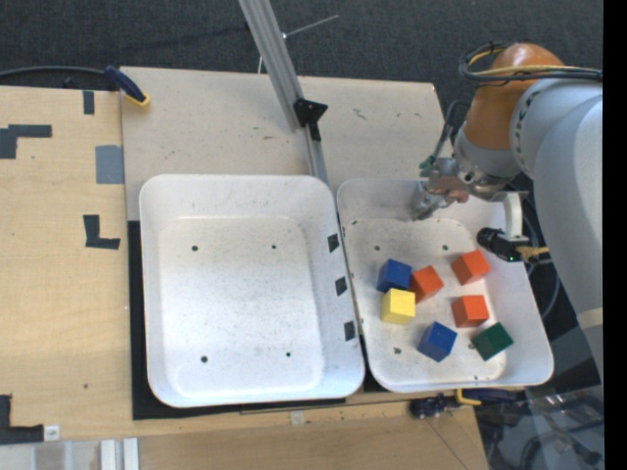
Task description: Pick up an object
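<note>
On the left, the left bin [240, 292] sits as a shallow white tray with a speckled floor. Just beside it, touching along their shared edge, the right bin [519, 360] holds all the blocks.

Taking the blocks from left to right: a blue cube [394, 274] lies nearest the dividing edge, with a yellow cube [399, 305] just below it, the two touching or very nearly so. An orange cube [427, 282] sits right against the blue one's right side. Lower down, a second blue cube [438, 341] lies apart from that cluster. Further right, another orange cube [470, 266] rests toward the bin's right side, a third orange cube [470, 309] lies below it, and a dark green cube [493, 341] sits near the bin's lower right corner.

The gripper [427, 207] hangs over the upper part of the right bin, near its back wall, at the end of the grey arm [549, 125] with its orange band. Its tip is small and blurred, so whether it is parted or closed cannot be told, and no block can be seen in it. The blocks all lie below it in the view, toward the near side of the bin; the closest are the first blue cube and the orange cube beside it, both clearly apart from the tip, with bare bin floor between.
</note>
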Robot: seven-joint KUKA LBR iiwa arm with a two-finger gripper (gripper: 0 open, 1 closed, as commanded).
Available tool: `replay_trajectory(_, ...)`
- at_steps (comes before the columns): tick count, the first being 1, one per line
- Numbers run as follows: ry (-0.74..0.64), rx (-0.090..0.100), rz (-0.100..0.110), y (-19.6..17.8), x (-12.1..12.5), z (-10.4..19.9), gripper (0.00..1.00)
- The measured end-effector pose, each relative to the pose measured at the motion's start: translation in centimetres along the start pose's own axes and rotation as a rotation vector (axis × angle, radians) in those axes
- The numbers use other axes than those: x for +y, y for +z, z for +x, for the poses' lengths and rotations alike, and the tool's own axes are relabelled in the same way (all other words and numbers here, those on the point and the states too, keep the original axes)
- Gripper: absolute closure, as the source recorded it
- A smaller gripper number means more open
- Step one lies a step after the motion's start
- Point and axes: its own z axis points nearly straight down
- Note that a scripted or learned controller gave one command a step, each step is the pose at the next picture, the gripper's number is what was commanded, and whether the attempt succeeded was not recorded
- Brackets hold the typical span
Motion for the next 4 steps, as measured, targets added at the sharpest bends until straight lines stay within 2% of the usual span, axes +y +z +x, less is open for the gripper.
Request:
replay_trajectory(1, 0.001, 0.001, -0.014, -5.9, -0.7, -0.4, 1.00)
replay_trajectory(2, 0.000, 0.002, -0.013, -10.3, -0.4, -0.1, 1.00)
replay_trajectory(3, 0.000, 0.002, -0.011, -12.3, -0.4, 0.0, 1.00)
replay_trajectory(4, -0.004, 0.004, -0.008, -13.5, -2.4, 5.1, 1.00)
